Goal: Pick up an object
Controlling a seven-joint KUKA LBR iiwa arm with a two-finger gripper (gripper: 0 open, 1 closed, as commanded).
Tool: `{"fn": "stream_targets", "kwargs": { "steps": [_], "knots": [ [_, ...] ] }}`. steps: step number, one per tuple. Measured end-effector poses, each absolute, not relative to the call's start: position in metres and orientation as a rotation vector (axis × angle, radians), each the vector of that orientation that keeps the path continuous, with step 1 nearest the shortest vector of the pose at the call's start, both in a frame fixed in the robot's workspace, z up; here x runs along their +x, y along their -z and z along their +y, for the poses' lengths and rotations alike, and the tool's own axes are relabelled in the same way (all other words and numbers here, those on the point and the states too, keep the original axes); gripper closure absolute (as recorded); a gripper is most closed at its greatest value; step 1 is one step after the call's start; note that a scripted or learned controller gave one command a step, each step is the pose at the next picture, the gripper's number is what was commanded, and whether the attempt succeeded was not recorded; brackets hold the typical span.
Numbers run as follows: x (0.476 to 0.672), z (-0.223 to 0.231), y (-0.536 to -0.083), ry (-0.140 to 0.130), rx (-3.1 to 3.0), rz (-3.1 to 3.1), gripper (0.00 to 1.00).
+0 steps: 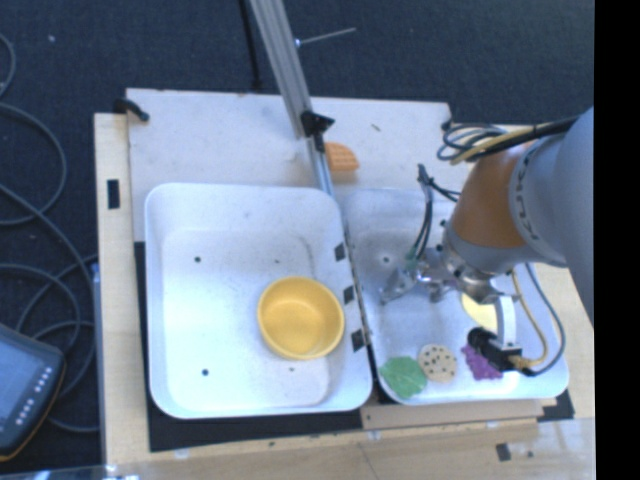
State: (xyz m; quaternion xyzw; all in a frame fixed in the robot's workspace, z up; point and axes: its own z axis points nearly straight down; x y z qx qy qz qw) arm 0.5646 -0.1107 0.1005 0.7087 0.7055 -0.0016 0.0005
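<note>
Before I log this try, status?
Jaws low in right bin, state unclear. Nothing seen held. Green piece, cookie, purple piece nearby.

bowl [300, 316] in L bin [180, 268]

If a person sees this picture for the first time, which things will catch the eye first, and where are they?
The yellow bowl stands out in the left bin, near its right wall. The grey arm with its orange band reaches over the right bin. Along that bin's near edge lie a green piece, a tan dotted disc and a purple object.
</note>
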Motion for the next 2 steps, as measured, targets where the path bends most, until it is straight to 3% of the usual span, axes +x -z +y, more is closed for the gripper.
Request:
{"fn": "stream_targets", "kwargs": {
  "steps": [1, 2],
  "knots": [
    [0.566, -0.111, -0.112, -0.002, 2.231, 2.209, 1.00],
    [0.578, -0.109, -0.167, -0.008, 2.214, 2.222, 1.00]
  ]
}}
